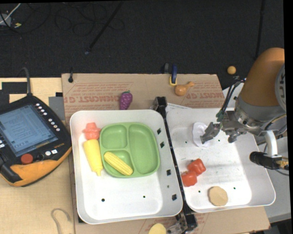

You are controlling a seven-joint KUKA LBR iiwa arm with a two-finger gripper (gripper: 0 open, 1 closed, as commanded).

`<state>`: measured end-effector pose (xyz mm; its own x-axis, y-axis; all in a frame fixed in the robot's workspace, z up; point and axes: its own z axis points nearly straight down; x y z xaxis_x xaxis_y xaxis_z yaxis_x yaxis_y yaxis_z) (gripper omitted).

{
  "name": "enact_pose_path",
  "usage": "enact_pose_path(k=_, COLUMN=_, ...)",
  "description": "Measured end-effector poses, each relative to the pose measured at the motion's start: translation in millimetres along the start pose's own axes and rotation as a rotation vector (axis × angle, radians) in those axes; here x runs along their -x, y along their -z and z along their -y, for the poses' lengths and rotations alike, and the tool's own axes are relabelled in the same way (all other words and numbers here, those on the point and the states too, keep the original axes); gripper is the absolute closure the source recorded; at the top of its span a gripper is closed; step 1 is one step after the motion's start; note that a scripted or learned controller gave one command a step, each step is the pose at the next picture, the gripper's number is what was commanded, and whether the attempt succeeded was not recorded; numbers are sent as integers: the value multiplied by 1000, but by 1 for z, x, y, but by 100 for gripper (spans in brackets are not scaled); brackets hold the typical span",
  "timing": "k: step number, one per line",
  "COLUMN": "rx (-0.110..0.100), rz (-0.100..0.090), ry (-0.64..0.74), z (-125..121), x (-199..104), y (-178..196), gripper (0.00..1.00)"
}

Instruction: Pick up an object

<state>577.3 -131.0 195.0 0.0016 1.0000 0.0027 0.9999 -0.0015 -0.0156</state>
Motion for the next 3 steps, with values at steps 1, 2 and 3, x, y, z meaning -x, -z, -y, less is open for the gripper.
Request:
enact_pose_path(k=1, rx=14, rz=2, ry=2, z=-3, x=0, y=8, gripper=0)
enact_pose_path(k=2, rx=8, rz=0, ry=-2, z=0, x=-9, y=-43, gripper=0)
enact_pose_path(k=3, rx=8, rz=1, ry=3, z=10, x=-7, y=-95, gripper=0)
